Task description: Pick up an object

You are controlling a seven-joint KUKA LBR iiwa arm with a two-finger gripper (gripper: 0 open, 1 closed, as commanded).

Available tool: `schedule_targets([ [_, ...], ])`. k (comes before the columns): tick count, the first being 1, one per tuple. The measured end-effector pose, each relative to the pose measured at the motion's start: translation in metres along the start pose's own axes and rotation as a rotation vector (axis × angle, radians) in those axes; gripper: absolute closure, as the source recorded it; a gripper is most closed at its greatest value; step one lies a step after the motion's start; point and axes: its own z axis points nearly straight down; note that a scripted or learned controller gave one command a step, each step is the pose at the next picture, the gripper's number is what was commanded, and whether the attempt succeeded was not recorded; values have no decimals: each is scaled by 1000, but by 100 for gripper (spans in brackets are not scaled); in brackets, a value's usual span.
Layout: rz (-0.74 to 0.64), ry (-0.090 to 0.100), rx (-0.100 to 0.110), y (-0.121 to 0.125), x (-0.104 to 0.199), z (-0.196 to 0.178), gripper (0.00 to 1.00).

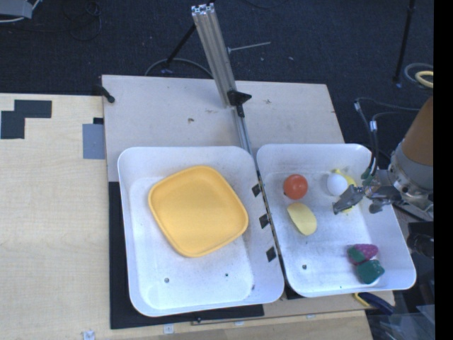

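Tool just right of white ball, finger state unclear

hand beside white ball in right bin

grey arm, orange band, dark metal gripper

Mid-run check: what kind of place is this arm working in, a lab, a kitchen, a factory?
Most likely a robotics lab test bench. Two shallow white bins sit side by side on a plain board, holding toy-like items such as a square yellow plastic plate and a small red ball; loose cables trail across the dark floor.
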Motion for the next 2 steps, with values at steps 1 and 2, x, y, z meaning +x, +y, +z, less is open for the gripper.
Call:
schedule_targets([
  [1, 0, 1, 2, -3, 6, 61, 0],
  [2, 1, 0, 0, -4, 6, 113, 0],
])
